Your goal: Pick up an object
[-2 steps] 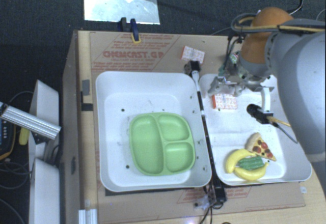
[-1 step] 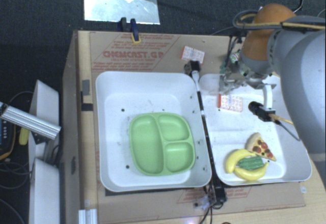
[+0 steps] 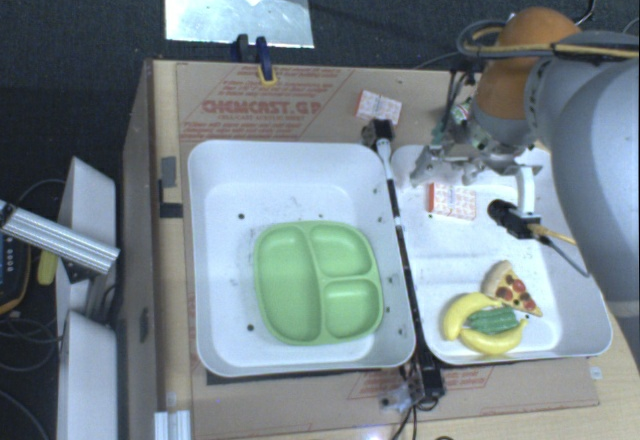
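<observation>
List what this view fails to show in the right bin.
Camera view:
1. Right bin: its right side is hidden behind the arm.
2. Red-and-white packet: print too small to read.
3. Green item lying on the banana: too blurred to identify.

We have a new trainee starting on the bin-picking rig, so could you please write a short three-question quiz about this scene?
1. Multiple choice: what lies in the left bin? A) a green divided plate; B) a blue cup; C) a red bowl.
2. True or false: the pizza slice lies in the same bin as the banana.
3. Fill in: the hand is above the far end of the ___ bin.

Key: 1 A; 2 true; 3 right.
</observation>
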{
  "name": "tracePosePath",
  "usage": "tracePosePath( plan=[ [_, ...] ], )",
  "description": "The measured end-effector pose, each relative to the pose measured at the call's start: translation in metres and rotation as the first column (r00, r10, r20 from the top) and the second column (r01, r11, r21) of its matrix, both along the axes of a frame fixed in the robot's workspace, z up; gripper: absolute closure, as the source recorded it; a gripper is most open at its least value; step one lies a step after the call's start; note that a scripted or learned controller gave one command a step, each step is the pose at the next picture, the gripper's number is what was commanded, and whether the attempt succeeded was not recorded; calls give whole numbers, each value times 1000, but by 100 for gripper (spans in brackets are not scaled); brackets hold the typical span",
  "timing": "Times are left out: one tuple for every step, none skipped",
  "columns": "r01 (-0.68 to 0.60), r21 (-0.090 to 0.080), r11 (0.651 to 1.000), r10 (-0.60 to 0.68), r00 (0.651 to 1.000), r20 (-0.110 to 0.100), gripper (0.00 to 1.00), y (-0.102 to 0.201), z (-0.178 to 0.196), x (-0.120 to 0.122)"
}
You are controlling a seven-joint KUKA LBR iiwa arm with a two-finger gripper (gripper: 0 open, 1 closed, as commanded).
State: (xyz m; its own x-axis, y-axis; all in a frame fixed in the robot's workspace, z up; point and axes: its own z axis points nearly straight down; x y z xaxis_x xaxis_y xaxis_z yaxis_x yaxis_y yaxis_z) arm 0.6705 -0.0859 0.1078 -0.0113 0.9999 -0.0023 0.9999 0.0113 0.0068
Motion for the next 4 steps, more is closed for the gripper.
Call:
tracePosePath(
  plan=[
    [7,1,1000,-7,1000,6,0,-16,-18,-9],
    [6,-3,1000,-6,1000,8,0,-3,-18,2],
    [7,0,1000,-7,1000,9,0,-7,-17,2],
    [10,1,1000,-10,1000,-3,0,-34,-22,-1]
  ],
)
